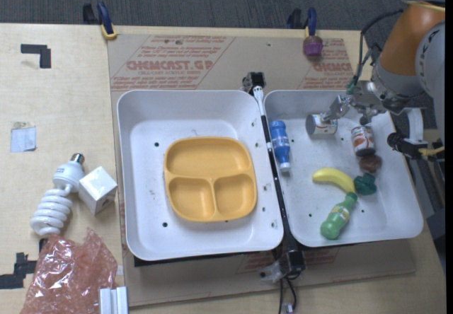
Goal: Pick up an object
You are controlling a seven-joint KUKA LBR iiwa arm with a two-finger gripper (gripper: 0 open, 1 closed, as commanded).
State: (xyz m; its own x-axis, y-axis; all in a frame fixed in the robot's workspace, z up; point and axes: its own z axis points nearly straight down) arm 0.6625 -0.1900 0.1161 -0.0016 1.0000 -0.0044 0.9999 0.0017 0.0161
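Reaching in from 3 o'clock, the arm (417, 44) hangs over the upper part of the right bin (396, 224). The gripper (322, 124) sits low near the bin's 11 o'clock corner, metal fingers pointing toward 9 o'clock. Whether the fingers are apart or together: cannot tell from this angle; nothing is seen between them.

Right bin contents:
- blue bottle (280, 143) lying along the 9 o'clock wall, just beside the divider between bins.
- small can (362, 139) with red-white label, at 3 o'clock of the gripper, near it but apart.
- dark brown item (369, 162) touching the can's lower end; identity unclear.
- banana (334, 178) near bin centre, curving toward 4 o'clock.
- dark green item (366, 184) at the banana's 3 o'clock tip, touching or almost.
- green bottle (337, 218) at 6 o'clock of the banana, tilted, cap toward 1 o'clock.

Left bin (141, 235): yellow tray (210, 178) with three compartments, lying flat at centre.

Outside the bins: purple item (313, 45) on the board at 12 o'clock of the right bin. At 9 o'clock of the left bin, on the bench: spiral bulb (55, 203), white cube (98, 189) touching it, pink crinkled wrap (67, 277) at 6 o'clock of both.
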